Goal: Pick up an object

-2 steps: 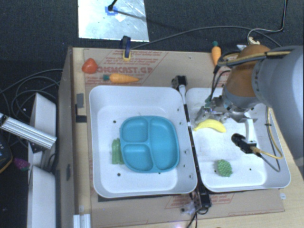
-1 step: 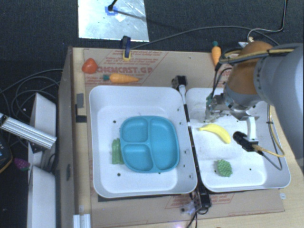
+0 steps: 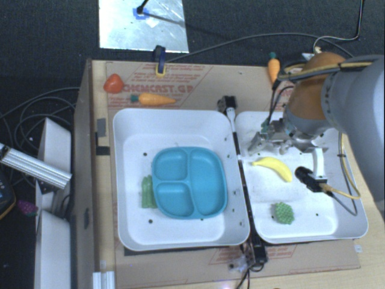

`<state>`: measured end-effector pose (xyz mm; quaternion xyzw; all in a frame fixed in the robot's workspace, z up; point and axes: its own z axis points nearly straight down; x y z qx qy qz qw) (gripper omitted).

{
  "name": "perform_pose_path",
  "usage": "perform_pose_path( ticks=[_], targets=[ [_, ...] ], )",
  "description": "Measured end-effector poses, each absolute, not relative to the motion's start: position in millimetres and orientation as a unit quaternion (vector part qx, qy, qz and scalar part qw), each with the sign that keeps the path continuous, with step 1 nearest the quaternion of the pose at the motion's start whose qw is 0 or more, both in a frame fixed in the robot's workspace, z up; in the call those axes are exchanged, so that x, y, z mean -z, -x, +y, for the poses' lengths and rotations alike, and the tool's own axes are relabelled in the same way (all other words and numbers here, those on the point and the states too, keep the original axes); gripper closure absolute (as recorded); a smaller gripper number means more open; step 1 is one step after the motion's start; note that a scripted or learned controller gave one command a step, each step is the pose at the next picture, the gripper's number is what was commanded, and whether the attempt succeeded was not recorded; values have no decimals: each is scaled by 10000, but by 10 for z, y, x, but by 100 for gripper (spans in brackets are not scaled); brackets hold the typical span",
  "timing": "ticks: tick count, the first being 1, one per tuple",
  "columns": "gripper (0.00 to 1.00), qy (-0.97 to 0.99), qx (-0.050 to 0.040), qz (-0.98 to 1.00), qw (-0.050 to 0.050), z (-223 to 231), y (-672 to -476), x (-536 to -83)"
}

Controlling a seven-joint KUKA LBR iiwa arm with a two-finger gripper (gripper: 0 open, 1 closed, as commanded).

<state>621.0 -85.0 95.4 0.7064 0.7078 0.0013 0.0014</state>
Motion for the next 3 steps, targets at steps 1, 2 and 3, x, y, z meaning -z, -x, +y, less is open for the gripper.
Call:
perform_pose_path(
  ticks=[1,2,3],
  targets=[
    [0,-7070,2,7072,4,-1112,-5849,-852],
    [100,-7065,-10,7077,10,-1105,-5861,-961],
    [0,-7064,-10,7078,10,-1104,-5860,-959]
  ],
)
